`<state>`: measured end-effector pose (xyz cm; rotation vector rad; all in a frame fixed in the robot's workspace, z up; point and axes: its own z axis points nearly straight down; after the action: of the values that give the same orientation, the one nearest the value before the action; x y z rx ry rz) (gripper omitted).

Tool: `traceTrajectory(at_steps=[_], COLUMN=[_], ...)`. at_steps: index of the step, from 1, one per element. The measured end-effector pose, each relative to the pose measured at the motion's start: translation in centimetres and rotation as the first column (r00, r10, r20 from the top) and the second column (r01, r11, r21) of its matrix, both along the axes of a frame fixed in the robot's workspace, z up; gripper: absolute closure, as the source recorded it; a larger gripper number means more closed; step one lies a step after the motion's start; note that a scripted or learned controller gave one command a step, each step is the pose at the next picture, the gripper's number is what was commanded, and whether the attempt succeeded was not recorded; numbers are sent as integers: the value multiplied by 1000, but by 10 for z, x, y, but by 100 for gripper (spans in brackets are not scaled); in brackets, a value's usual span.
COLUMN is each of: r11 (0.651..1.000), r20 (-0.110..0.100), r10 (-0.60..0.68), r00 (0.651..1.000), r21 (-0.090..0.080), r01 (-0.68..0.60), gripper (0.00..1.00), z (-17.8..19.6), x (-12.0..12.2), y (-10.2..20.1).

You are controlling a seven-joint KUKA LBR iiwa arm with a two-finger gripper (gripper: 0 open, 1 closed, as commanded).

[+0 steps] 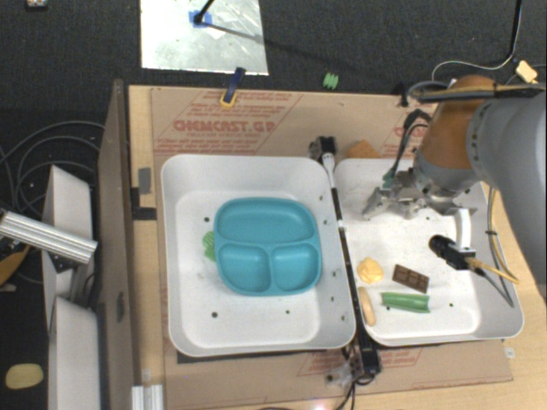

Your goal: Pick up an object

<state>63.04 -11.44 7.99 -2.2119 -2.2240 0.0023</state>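
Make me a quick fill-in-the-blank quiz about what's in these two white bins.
1. The blue divided tray lies in the ___ bin.
2. The brown chocolate bar lies just above the ___ stick-shaped piece.
3. The blue divided tray has ___ compartments.
4. The gripper is over the ___ bin.

Missing words: left; green; three; right
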Motion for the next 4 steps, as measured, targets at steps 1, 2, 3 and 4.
traceTrajectory(at_steps=[1,2,3,4], r11=[1000,1000,1000,1000], r20=[10,7,21,-5], r10=[-6,-8,-5,2], r00=[1000,1000,1000,1000], r21=[-5,-5,-8,3], r01=[6,8,5,-2], gripper=[0,0,0,0], z=[6,48,205,95], x=[27,-10,-43,-81], y=[-46,-79,-78,-16])
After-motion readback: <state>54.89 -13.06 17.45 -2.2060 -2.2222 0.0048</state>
